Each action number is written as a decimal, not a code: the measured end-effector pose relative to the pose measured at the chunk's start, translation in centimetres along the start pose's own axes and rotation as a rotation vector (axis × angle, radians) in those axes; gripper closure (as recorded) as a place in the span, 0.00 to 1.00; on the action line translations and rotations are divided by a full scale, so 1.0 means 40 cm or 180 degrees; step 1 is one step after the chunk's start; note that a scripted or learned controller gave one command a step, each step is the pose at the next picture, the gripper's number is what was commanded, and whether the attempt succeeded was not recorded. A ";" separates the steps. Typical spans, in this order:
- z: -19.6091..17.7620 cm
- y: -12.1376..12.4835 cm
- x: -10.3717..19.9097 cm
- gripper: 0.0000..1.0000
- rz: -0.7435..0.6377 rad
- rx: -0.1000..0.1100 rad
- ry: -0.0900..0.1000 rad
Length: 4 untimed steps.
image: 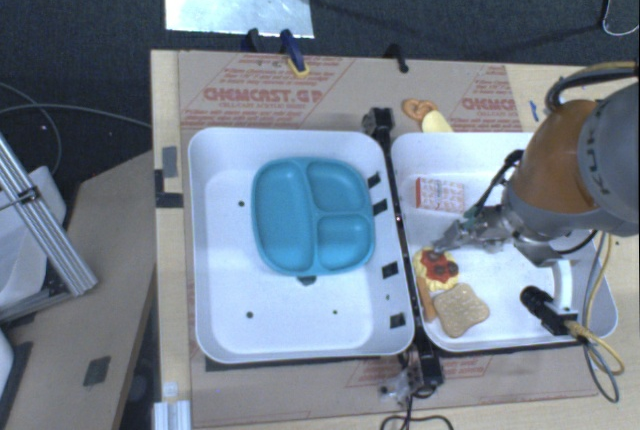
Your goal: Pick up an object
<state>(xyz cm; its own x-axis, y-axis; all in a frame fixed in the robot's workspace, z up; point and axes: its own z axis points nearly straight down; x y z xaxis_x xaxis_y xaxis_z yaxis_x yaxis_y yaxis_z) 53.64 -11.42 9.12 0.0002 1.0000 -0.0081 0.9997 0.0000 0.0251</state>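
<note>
On the table [170, 218], two white bins sit side by side, their inner walls touching. Left bin [225, 318]: one blue plate [310, 216] with three compartments, lying flat near the middle, nothing on it. Right bin [505, 150]: three loose items. A white card [440, 193] with red print lies flat in the upper left part. A pizza toy [437, 266], red on yellow, lies below it near the left wall. A tan toast [461, 309] lies in the lower left corner, just beside the pizza toy; I cannot tell whether the two touch. Arm [560, 168] reaches in from the right across the right bin, slanting down and leftward. Fingers [447, 240] are low in the bin, tips just above the pizza toy and below the card. Whether they are open or closed cannot be told from this angle, and no item is seen between them. Beyond the right bin's far rim, on the brown board, rest a brown item [418, 108] and a yellow item [437, 123], close together.
</note>
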 end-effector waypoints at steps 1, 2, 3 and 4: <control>-0.251 0.025 0.240 0.00 -0.0047 0.0037 0.0040; -0.230 0.281 0.224 0.00 -0.0020 0.0050 0.0023; -0.228 0.340 0.178 0.00 -0.0015 0.0062 0.0022; -0.093 0.330 0.016 0.00 0.0013 0.0083 0.0021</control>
<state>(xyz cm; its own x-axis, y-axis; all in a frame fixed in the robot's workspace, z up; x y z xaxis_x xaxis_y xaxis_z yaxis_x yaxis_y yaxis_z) 66.75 -10.75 13.15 0.0041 1.0000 -0.0015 1.0000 -0.0042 -0.0010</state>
